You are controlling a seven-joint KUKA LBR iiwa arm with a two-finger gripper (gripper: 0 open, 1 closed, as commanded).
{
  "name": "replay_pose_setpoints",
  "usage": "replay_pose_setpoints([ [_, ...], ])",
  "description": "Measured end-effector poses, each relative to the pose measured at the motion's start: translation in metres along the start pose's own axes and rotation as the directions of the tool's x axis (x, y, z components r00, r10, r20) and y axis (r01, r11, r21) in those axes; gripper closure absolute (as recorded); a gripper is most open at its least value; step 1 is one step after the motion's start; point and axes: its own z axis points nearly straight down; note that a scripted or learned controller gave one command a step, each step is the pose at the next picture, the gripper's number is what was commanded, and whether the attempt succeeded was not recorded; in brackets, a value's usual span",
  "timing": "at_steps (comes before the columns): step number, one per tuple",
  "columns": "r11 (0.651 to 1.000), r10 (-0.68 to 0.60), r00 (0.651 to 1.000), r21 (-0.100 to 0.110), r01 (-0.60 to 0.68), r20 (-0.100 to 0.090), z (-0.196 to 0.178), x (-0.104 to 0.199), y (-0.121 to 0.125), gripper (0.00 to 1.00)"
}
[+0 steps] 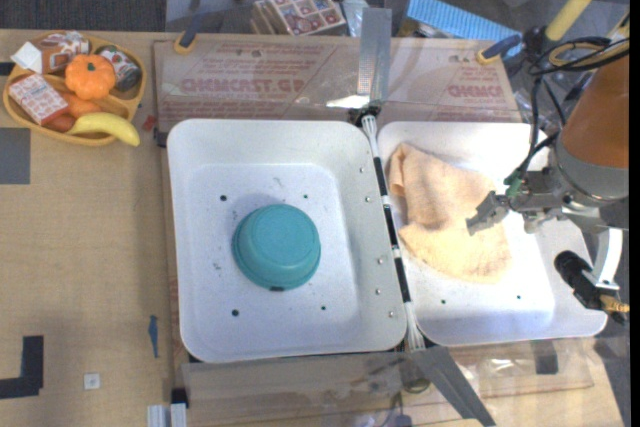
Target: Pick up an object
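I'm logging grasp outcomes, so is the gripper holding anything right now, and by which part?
It cannot be told. The gripper sits over the right edge of the cloth in the right bin, but no cloth shows between its fingers.

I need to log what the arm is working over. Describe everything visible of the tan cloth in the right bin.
The tan cloth is a soft, crumpled piece of fabric, pale peach-beige, lying flat in loose folds on the floor of the right white bin. It fills the bin's left and middle part, its left edge close to the wall beside the divider. The grey two-finger gripper is at its right edge, over the fabric; whether it touches or grips the cloth cannot be told.
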Motion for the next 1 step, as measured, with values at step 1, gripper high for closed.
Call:
replay_pose_setpoints([
  [1,0.991,-0.135,0.991,-0.001,0.135,0.001,0.0745,-0.0291,-0.0022,0.0],
])
